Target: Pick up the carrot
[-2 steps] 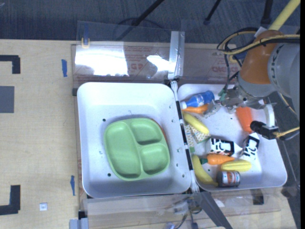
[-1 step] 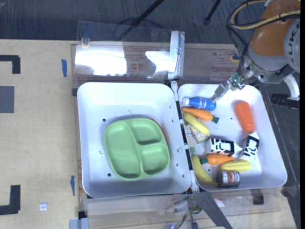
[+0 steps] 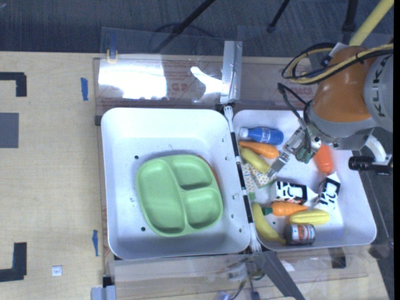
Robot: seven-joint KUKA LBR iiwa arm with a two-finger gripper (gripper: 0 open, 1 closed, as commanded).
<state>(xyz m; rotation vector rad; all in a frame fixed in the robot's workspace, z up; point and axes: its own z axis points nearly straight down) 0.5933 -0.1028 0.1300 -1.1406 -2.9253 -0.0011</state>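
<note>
We see the carrot (image 3: 259, 149) as a tapered orange piece in the right bin (image 3: 359, 220), just below a blue bottle (image 3: 262, 134) and above a yellow banana (image 3: 255, 160). The gripper (image 3: 279, 162) hangs just beside its tip; we cannot tell its state.

We look down from one fixed camera above the worktop (image 3: 44, 167), tilted at a slant, far enough back to take in both white bins: the left bin (image 3: 119, 136) and the right bin (image 3: 356, 217). The arm (image 3: 350, 92) enters from our right, and dark floor lies beyond the far edge.
</note>
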